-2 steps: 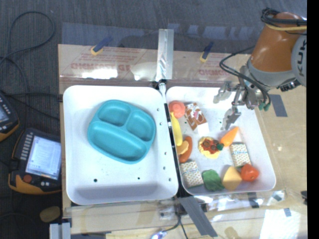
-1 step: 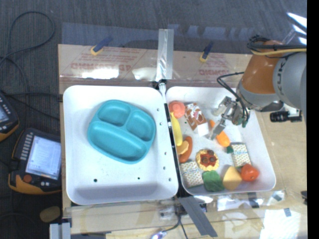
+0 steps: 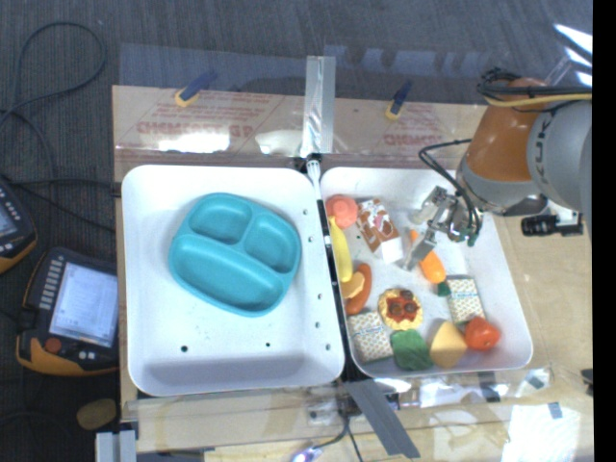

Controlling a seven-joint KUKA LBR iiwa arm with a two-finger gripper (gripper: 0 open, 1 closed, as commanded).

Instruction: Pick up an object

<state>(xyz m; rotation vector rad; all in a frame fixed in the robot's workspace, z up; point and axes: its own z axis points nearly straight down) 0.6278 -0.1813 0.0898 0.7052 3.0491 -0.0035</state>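
Pincer [image 3: 430,234] lowered into the right bin [image 3: 510,287], in its upper middle part, fingers parted, nothing held between them. The grey arm [image 3: 568,152] with its orange band [image 3: 500,142] enters from the right.

Just below the fingertips lies a small orange piece [image 3: 433,266] — near them, but contact cannot be judged. To the left of the pincer: a brown-and-white cake-like item [image 3: 377,227] and a white block [image 3: 390,250]. Further left, along the bin's inner wall, a pinkish-red round piece [image 3: 340,207], a yellow banana [image 3: 341,250] and an orange-red curved piece [image 3: 359,288].

Lower in the bin: a tart with red filling [image 3: 399,307], two patterned packets [image 3: 368,335] [image 3: 465,298], a green item [image 3: 411,349], a yellow wedge [image 3: 447,345] and a red tomato-like piece [image 3: 481,333].

The left bin [image 3: 154,354] holds a teal divided plate [image 3: 234,251]. Both bins sit side by side on the counter [image 3: 558,354].
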